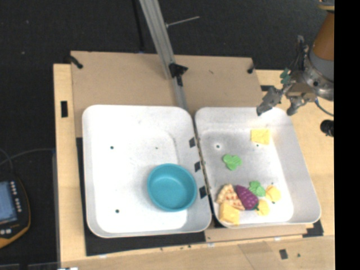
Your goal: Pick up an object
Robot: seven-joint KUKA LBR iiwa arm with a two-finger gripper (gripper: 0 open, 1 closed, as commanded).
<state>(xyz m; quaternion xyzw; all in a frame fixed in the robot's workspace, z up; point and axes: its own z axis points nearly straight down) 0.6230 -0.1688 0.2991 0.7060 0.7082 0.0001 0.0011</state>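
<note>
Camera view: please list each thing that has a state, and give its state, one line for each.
Gripper: open, nothing between its fingers, above the right bin's far edge.
Blue bowl: upright, in the left bin.
Yellow piece: flat, alone near the right bin's far side.
Green piece: alone, mid-bin.
Purple grapes: touching other toys in the near pile.

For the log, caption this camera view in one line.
Open gripper above right bin; blue bowl in left bin.
</note>
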